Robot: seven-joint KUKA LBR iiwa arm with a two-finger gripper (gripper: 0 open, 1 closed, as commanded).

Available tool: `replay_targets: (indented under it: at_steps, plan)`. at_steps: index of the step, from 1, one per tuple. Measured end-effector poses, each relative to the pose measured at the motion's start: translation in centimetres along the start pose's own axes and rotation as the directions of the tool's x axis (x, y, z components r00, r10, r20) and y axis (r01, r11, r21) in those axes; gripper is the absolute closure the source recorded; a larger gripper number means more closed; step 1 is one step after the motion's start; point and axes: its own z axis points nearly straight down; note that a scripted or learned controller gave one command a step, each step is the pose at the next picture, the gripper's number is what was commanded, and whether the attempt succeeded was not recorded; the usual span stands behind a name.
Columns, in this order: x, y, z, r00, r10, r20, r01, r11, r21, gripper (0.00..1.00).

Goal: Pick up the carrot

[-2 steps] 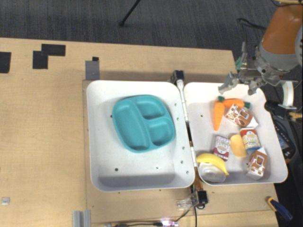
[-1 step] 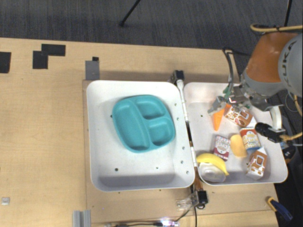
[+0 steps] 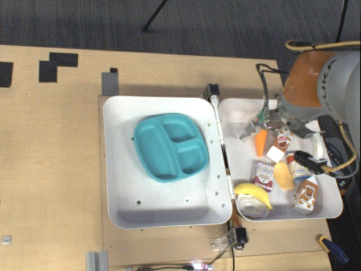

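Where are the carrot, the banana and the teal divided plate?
carrot [image 3: 260, 143], camera view, middle of its orange body.
banana [image 3: 254, 193], camera view, middle of its curve.
teal divided plate [image 3: 169, 147], camera view, central ridge between compartments.

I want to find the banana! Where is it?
The banana lies in the right bin, near its front left corner, against a silvery can and just below a small snack packet.

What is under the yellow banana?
The banana lies across a shiny can-like thing in the right bin. The banana covers the can's top edge, so what it is stays unclear.
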Motion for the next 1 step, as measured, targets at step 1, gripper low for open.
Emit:
replay_targets:
  at_steps: [1]
  plan:
    - [-0.24,-1.41,2.11,0.944,0.329,-0.002,-0.329,0.944,0.018,0.00]
